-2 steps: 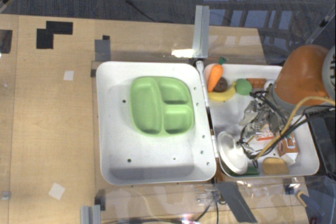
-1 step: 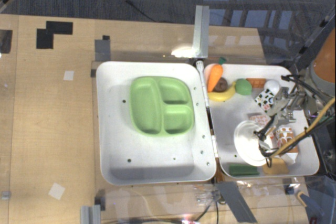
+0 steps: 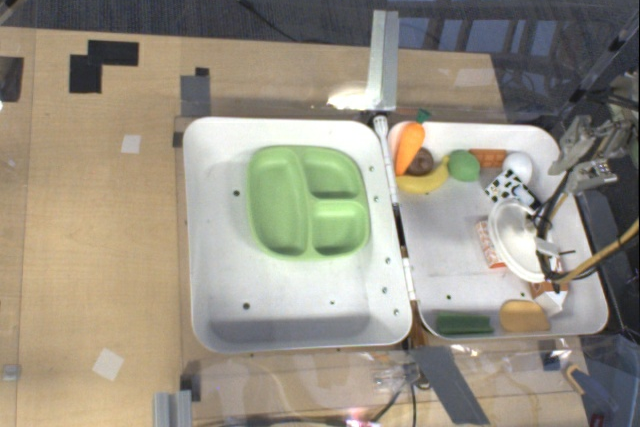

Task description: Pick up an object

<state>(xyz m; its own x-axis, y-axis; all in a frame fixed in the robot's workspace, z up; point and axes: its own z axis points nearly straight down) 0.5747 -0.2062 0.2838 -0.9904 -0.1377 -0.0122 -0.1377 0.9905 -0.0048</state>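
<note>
Pincer over right bin right rim.

Green divided tray in left bin; wooden bench beneath

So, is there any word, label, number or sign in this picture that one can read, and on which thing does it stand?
None can be read.
The flat packet with red print, beside the white bowl in the right bin: print too small and blurred to read.
The black-and-white patterned toy: only patches, no letters.
</note>
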